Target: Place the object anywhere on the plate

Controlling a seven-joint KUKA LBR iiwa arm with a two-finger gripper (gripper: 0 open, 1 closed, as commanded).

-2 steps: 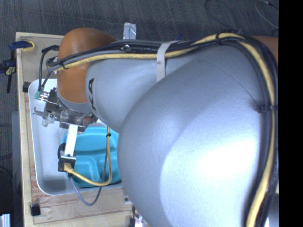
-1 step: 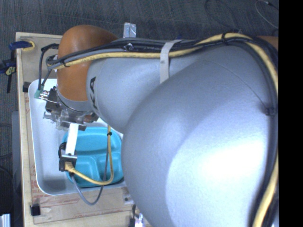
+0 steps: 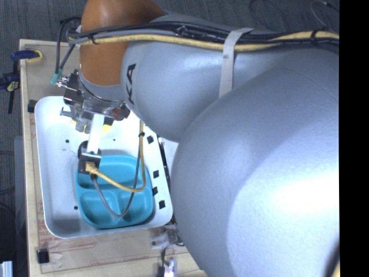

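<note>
The gripper [image 3: 87,109] hangs over the 12 o'clock end of the white bin [image 3: 46,172]. I cannot tell if it is gripping something or has let go. The blue plate [image 3: 95,208] lies in the bin, near, at 5 o'clock from the gripper. The big grey arm [image 3: 259,154] covers everything toward 3 o'clock. The object is hidden, so I cannot tell where it is. The plate looks bare, so I think the job is not done.
</note>
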